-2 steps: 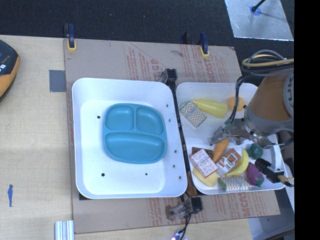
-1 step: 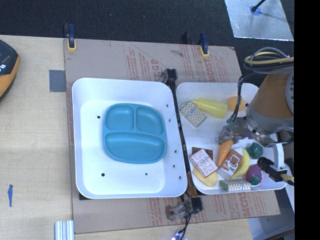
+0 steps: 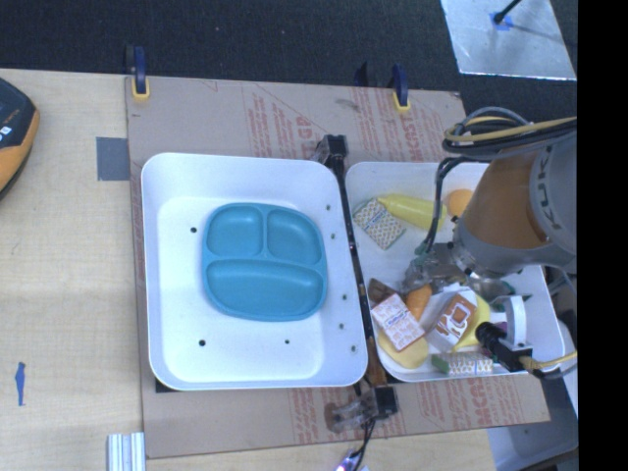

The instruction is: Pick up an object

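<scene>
The right bin (image 3: 365, 180) holds a jumble of small things. A long yellow piece (image 3: 404, 206) lies at the back, with a checkered packet (image 3: 379, 224) just left of it. Toward the front lie a red-and-white packet (image 3: 395, 322), an orange piece (image 3: 419, 301) and a brown-and-orange packet (image 3: 454, 320) on a yellow item (image 3: 410, 353). My gripper (image 3: 426, 267) reaches down into the middle of this bin, just above the orange piece. The arm's orange band (image 3: 500, 204) and wrist cover the bin's right half.
The left bin (image 3: 167, 263) carries a blue divided plate (image 3: 263, 261) at its middle. A black clip (image 3: 334, 148) sits at the back between the bins. An orange-and-black device (image 3: 12, 130) lies at the bench's far left. Cables (image 3: 491, 126) loop over the arm.
</scene>
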`<state>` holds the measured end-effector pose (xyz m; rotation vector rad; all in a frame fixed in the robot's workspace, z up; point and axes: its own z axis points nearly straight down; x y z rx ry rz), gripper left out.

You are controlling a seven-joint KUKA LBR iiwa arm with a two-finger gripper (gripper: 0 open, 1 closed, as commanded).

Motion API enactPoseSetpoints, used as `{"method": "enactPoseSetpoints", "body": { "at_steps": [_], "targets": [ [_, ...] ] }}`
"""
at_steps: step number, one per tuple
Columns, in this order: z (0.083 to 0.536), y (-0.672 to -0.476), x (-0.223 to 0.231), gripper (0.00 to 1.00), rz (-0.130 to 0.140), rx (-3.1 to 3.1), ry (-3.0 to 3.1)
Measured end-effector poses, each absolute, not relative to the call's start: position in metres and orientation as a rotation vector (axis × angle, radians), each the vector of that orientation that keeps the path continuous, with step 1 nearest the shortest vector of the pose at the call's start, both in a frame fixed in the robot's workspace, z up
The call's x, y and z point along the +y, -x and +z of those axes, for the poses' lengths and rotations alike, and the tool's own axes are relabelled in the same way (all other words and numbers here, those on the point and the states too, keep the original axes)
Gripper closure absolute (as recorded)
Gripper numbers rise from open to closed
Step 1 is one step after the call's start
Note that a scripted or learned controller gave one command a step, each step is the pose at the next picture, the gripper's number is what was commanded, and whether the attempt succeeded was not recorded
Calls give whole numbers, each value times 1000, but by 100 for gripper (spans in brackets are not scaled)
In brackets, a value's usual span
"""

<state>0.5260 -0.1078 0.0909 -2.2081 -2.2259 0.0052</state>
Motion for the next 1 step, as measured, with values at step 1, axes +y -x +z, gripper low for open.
{"method": "enactPoseSetpoints", "body": {
  "at_steps": [1],
  "targets": [
    [199, -616, -43, 100, -17, -2243, 2212]
  ]
}}
